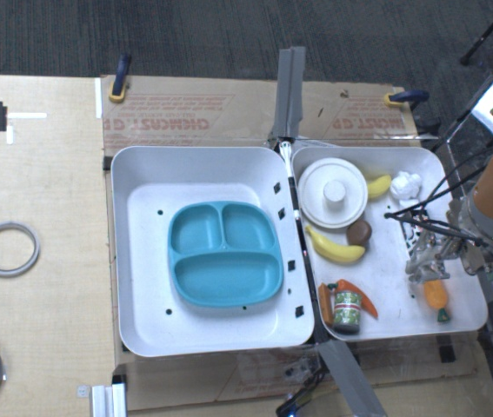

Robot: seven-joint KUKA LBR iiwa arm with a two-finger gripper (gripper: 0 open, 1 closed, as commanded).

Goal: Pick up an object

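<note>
The grey arm with its orange band enters over the right edge of the right-hand shallow white bin (pixel 376 327). Its metal two-finger gripper (pixel 422 268) hangs low over the bin's right side, just above and left of a small orange carrot-shaped toy (pixel 436 295) that lies near the bin's near right corner. Dark cables cross in front of the gripper, and whether it is spread or closed cannot be told; nothing can be seen between its tips.

In the same bin, a round white lidded dish with a knob (pixel 334 193) sits toward the far left corner. A small yellow banana piece (pixel 378 185) touches its right side, and a crumpled white object (pixel 406 184) lies just beyond that. A larger yellow banana (pixel 336 246) lies along the dish's near side, with a brown rounded object (pixel 359 232) touching it. By the near left corner stands a small green-labelled can (pixel 346 310), flanked by thin orange-red pieces (pixel 363 299).

The left-hand shallow white bin (pixel 137 315) holds a turquoise plastic plate with three compartments (pixel 225 254) at its centre. On the wooden bench (pixel 37 337), well left of the bins, lies a grey ring (pixel 6 248).
</note>
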